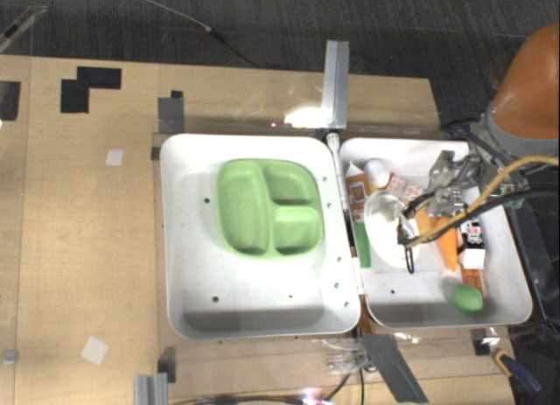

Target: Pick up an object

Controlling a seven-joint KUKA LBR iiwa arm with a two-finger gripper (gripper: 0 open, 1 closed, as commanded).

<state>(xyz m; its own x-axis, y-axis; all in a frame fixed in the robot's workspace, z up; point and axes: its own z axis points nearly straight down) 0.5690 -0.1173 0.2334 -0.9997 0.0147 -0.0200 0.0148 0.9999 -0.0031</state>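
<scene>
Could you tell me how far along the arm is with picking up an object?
The claw is down in the right bin among clutter, so the approach looks done. I cannot see anything held. Grasping and lifting remain, perhaps the orange piece beside it.

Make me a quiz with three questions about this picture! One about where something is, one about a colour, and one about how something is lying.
1. Where is the tray?
A: in the left bin
B: on the floor
C: on the wooden bench

2. What colour is the ball?
A: red
B: green
C: blue

3. How is the tray lying?
A: flat
B: standing on its edge
C: leaning on a wall

Answers:
1 A, the white bin's floor shows all around it.
2 B, it is green like the tray.
3 A, its whole top faces the camera.
</scene>
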